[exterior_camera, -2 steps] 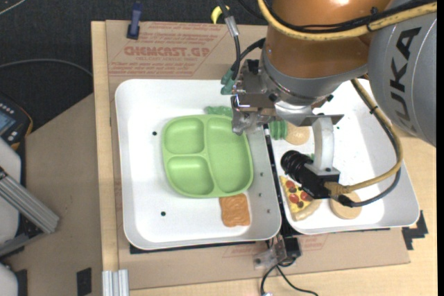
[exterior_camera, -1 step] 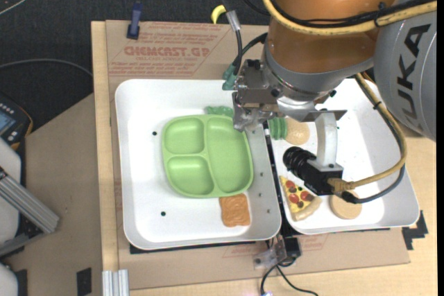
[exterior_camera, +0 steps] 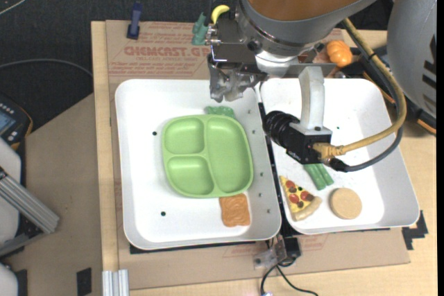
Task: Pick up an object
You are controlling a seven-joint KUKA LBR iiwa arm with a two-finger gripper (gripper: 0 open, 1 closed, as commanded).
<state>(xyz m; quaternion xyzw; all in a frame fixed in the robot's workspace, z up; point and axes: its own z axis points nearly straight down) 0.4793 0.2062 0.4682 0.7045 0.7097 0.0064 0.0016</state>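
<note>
My gripper [exterior_camera: 227, 88] hangs over the far edge of the left bin [exterior_camera: 139, 149], just above a small green piece [exterior_camera: 220, 109] that lies against the far rim of a green divided plate [exterior_camera: 207, 154]. The plate fills the middle of that bin. A brown toast-like slab [exterior_camera: 235, 210] lies at the plate's near edge. In the right bin [exterior_camera: 388, 149] are a pizza slice [exterior_camera: 300, 196], a round tan biscuit [exterior_camera: 345, 204] and a green stick [exterior_camera: 319, 173]. Nothing shows in the gripper's grasp.
The arm's big orange and grey body covers the top right of the bench. A black hose fitting [exterior_camera: 295, 138] with a tan hose hangs over the right bin. An orange object [exterior_camera: 338, 52] and a yellow one [exterior_camera: 220, 10] sit beyond the bins.
</note>
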